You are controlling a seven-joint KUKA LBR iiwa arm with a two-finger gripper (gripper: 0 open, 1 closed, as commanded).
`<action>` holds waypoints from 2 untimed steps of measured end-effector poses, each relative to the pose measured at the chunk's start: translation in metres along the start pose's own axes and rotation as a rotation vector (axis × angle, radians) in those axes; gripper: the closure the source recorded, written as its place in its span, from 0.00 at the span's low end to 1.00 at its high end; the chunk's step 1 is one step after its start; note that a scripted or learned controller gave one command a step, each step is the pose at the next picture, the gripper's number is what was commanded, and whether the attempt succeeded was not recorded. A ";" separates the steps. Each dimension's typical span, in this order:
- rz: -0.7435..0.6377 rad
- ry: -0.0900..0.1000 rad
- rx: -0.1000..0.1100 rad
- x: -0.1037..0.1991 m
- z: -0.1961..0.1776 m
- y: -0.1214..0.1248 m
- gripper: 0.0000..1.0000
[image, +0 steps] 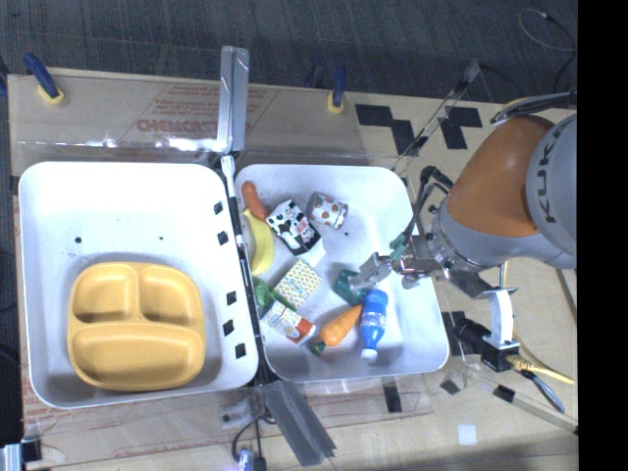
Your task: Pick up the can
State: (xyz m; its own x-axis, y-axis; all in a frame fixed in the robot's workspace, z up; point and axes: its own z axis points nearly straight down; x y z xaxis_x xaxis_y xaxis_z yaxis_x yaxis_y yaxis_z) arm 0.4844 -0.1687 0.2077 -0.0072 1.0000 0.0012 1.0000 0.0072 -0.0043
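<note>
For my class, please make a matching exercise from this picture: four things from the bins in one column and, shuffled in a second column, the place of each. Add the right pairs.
Things
1. yellow tray
2. banana
3. blue bottle
4. polka-dot can

Places
A. near the back of the right bin, lying beside the cow-patterned carton
B. along the right bin's left wall
C. in the left bin
D. near the right bin's front edge, next to the carrot

Pairs: 1-C, 2-B, 3-D, 4-A
</note>
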 end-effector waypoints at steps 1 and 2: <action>-0.128 0.000 0.001 0.033 0.081 0.061 0.00; -0.159 0.000 -0.002 0.048 0.116 0.118 0.00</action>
State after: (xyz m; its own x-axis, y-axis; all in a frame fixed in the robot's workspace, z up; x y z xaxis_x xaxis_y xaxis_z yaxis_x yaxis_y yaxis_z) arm 0.6018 -0.1201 0.0912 -0.1655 0.9862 0.0013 0.9862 0.1655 -0.0026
